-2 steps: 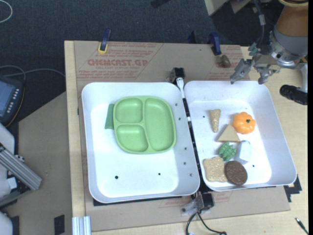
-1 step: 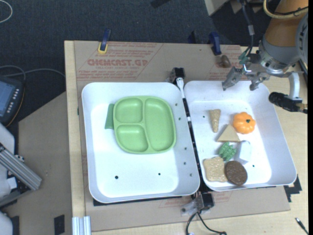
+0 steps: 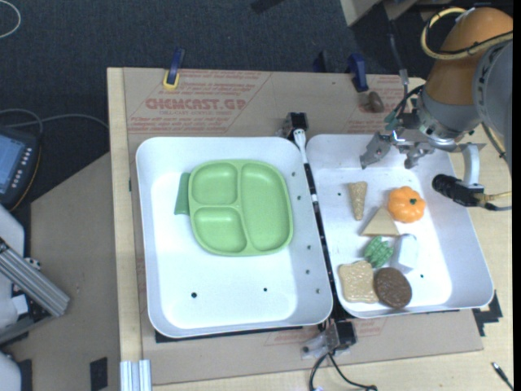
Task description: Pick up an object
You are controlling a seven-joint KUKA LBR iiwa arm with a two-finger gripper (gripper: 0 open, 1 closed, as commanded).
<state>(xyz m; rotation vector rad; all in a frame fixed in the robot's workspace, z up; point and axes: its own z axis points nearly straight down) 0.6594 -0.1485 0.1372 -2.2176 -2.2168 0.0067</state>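
**Ana:** Pumpkin [image 3: 406, 204] first, since it is the nearest thing to the arm: where does it sit?

**Ben:** In the right bin [image 3: 456, 275], toward its far right side, small and orange with a green stem. It rests on the bin floor, just below the jaws [image 3: 393, 151], which hang spread apart over the bin's far end with nothing between them.

**Ana:** What crowds it?

**Ben:** A pale cheese wedge [image 3: 381, 223] lies against its lower left. A narrow tan cone [image 3: 357, 199] stands apart to the left. Below the wedge come a green leafy piece [image 3: 378, 252] and a white block [image 3: 406, 249] beside it, then a slice of bread [image 3: 356, 282] and a dark brown round patty [image 3: 393, 287], which overlaps the bread's right edge at the near end.

**Ana:** Anything on the arm's side?

**Ben:** A black cylinder [image 3: 457, 190] juts in over the bin's right rim, close to the pumpkin's upper right. The grey arm [image 3: 468, 72] with its orange band rises behind it.

**Ana:** And the other bin?

**Ben:** The left bin [image 3: 163, 243] holds a green divided plate [image 3: 241, 207] with three compartments, and a darker green edge shows at its left side. Both bins rest on a brown board [image 3: 203, 96] clamped to the bench [image 3: 81, 243].
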